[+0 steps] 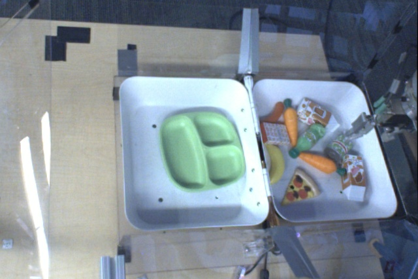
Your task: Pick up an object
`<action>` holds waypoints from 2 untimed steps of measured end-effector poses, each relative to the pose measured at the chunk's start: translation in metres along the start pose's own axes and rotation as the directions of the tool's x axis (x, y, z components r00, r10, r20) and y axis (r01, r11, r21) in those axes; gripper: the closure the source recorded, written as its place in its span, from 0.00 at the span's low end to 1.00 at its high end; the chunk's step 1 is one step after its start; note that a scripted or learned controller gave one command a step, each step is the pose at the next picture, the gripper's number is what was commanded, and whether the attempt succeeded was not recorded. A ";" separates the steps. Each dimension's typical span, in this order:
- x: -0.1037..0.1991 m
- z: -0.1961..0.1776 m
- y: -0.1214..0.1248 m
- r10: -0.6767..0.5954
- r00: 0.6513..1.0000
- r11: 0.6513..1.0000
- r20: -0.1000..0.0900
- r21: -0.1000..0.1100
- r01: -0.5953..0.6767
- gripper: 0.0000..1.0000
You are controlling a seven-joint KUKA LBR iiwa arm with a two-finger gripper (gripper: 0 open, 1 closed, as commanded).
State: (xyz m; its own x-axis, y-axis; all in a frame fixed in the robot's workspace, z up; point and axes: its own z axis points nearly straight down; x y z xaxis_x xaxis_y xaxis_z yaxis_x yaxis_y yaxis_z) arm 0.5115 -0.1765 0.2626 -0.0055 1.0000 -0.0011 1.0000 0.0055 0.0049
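Gripper point(358, 125) at right bin's point(382, 206) right edge, finger state cannot be told, toy food crowded mid-bin, carrot point(318, 162) just beside fingertip, green tray point(202, 150) in left bin point(140, 206).

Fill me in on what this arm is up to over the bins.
The gripper reaches in from the right over the right bin, low above a pile of toy food: two carrots, a banana, a pizza slice and small cartons. Nothing shows between its fingers, so no pick has happened yet. The left bin holds a green divided tray, untouched.
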 end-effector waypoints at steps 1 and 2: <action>0.071 0.163 0.031 -0.062 0.998 0.998 -0.002 0.002 0.062 0.00; 0.071 0.152 0.032 -0.061 0.998 0.998 -0.001 -0.003 0.061 1.00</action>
State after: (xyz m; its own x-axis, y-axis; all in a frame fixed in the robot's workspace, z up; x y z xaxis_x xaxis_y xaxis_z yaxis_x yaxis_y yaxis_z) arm 0.5443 -0.1052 0.1104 -0.0665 0.9978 -0.0001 0.9978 0.0665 0.0076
